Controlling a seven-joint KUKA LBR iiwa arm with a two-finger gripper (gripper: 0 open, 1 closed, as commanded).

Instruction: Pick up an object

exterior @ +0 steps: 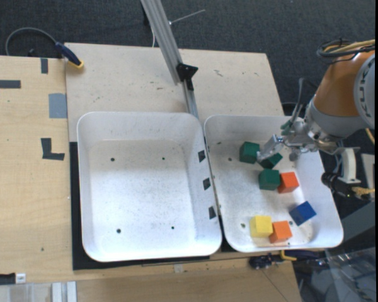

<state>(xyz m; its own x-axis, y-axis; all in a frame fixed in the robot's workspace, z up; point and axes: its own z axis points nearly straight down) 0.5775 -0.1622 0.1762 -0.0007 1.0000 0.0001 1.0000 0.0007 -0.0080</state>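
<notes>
Green cubes (249, 151) lay in the right bin (327, 231) beside the gripper (270, 151); its jaw state was indeterminable. Crowding neighbours risked a deflected, empty grasp.

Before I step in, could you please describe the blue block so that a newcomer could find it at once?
Look in the right-hand bin, toward its near right corner. The blue block lies there alone, just above the yellow block and an orange block. It is the one blue thing in the bin.
</notes>
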